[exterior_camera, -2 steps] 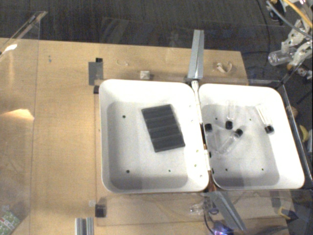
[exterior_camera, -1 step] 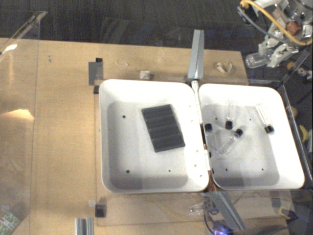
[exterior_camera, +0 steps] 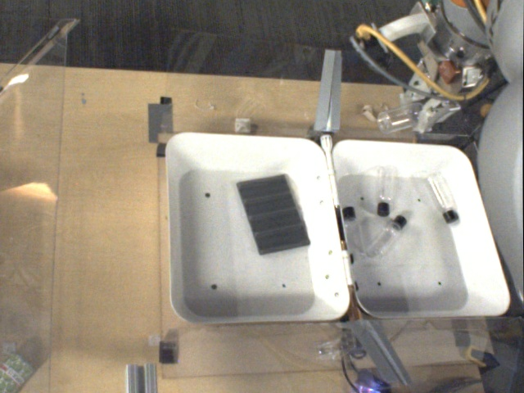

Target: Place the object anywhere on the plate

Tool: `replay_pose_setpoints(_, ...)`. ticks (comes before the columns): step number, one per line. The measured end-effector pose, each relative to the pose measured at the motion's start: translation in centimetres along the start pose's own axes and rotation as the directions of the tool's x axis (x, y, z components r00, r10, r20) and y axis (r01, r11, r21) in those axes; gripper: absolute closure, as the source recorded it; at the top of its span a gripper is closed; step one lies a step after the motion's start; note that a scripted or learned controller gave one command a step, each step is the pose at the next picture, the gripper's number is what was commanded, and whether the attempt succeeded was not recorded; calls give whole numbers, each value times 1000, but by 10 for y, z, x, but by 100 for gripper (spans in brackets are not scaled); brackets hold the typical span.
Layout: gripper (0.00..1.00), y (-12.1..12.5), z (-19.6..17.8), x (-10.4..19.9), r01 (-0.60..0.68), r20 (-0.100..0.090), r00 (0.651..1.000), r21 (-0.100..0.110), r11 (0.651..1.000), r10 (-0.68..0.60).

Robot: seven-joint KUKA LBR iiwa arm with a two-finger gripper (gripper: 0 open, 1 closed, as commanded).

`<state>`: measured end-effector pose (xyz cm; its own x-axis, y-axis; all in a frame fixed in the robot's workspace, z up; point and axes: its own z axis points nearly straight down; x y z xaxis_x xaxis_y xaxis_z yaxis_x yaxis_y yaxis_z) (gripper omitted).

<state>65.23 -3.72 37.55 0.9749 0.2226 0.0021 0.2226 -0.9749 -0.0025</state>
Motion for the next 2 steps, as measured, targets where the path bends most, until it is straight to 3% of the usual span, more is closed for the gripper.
replay_pose_setpoints(1, 100, -9, 12, 4, -19, 0, 1000, 0, 1000, 19)
replay_pose_setpoints(2, 100, -22, 46, 15, -21, 3, 1000, -1, 1000, 21)
